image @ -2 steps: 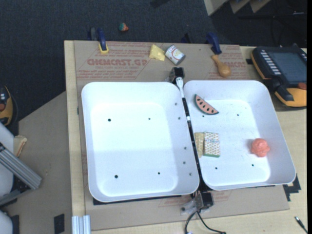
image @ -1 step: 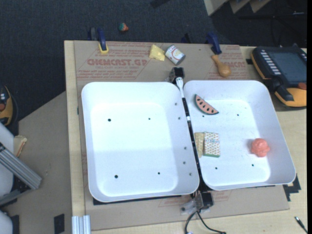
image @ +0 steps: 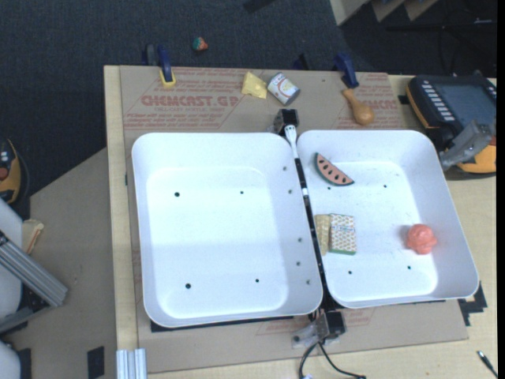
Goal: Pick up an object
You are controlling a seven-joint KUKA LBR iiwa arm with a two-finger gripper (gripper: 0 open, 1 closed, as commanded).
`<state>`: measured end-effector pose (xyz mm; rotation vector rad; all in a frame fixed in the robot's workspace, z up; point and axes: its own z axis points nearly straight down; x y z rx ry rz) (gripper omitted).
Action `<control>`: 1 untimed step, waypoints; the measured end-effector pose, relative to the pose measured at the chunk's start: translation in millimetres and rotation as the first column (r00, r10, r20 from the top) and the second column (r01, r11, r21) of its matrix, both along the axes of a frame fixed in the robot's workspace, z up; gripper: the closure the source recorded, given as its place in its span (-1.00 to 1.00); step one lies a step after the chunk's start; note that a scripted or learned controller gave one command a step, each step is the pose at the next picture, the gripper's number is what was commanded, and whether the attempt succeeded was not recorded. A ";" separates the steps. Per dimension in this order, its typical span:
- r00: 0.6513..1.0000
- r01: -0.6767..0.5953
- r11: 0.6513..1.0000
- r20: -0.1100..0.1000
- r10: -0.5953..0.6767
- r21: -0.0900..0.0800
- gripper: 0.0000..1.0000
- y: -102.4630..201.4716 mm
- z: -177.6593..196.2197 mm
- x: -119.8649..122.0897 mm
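watermelon slice (image: 334, 170): red wedge with green rind and dark seeds, lying flat in the right bin's far left part.
patterned block (image: 340, 234): pale, squarish, green and tan speckled, lying flat against the right bin's left wall, near of the slice.
pink ball (image: 421, 238): round, reddish pink, toward the right bin's right side, well apart from the block.

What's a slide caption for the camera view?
Right bin holds watermelon slice, patterned block, pink ball.
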<state>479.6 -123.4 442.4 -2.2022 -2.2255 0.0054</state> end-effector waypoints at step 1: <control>1.000 0.009 1.000 0.016 -0.009 -0.007 1.00 -6.5 16.4 0.7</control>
